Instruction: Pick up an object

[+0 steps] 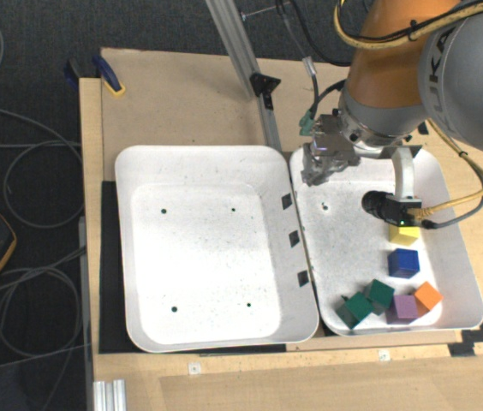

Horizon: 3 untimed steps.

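My gripper (315,173) hangs over the far left corner of the right bin (460,255), below the arm's orange band. Nothing shows in it. Several small blocks lie in the near right part of that bin: a yellow block (402,234), a blue block (403,262), an orange block (427,295), a purple block (405,306), a green block (380,293) and a darker green block (357,310). The blocks are well apart from the gripper, toward the near side.
The left bin (130,229) sits beside the right one, with black clips (294,238) along their shared edge. A slanted metal pole (241,50) rises behind the bins. A black fitting with a yellow cable (384,204) hangs off the arm.
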Each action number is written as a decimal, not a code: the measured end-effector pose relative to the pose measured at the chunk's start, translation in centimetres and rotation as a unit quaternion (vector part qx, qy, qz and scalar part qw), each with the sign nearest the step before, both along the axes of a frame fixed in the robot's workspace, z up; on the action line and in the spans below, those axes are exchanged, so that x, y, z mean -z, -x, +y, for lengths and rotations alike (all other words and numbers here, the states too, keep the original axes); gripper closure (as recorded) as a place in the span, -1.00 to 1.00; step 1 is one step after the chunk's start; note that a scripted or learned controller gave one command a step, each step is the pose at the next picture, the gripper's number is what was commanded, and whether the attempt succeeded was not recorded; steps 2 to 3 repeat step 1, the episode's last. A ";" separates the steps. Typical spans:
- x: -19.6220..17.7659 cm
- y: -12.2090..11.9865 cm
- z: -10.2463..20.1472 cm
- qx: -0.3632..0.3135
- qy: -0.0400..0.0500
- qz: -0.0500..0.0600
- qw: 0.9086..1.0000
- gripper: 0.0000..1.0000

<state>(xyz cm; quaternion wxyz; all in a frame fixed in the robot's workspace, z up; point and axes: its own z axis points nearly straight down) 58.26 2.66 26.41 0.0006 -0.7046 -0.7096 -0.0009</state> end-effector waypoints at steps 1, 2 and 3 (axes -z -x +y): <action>-0.2 0.7 6.0 0.000 0.000 0.000 1.000 1.00; -0.2 0.7 6.0 0.000 0.000 0.000 1.000 1.00; -0.2 0.7 6.0 0.000 0.000 0.000 1.000 1.00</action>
